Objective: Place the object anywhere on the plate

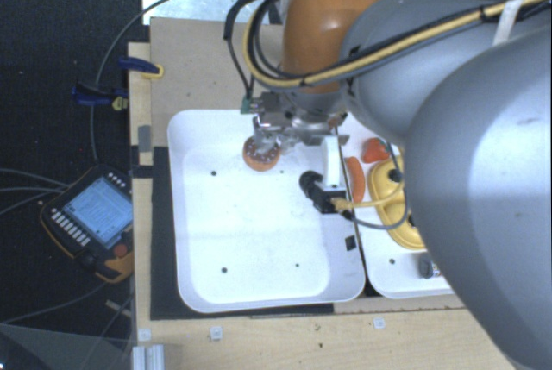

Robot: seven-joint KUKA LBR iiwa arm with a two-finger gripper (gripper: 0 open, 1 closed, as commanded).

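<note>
A small round brown object [260, 157], shaped like a doughnut, is at the far side of the left white bin [250, 265]. My gripper [264, 141] is directly over it, and its metal tip overlaps the object's upper edge. I cannot tell whether the object rests on the bin floor or hangs just above it. The yellow plate [385, 197] lies in the right bin [397, 282], and the arm hides most of it.
An orange carrot-like piece [354, 178] and a red-orange item [374, 151] lie beside the plate in the right bin. A black cable connector [315, 190] hangs over the wall between the bins. A teach pendant [90, 217] sits left of the bench.
</note>
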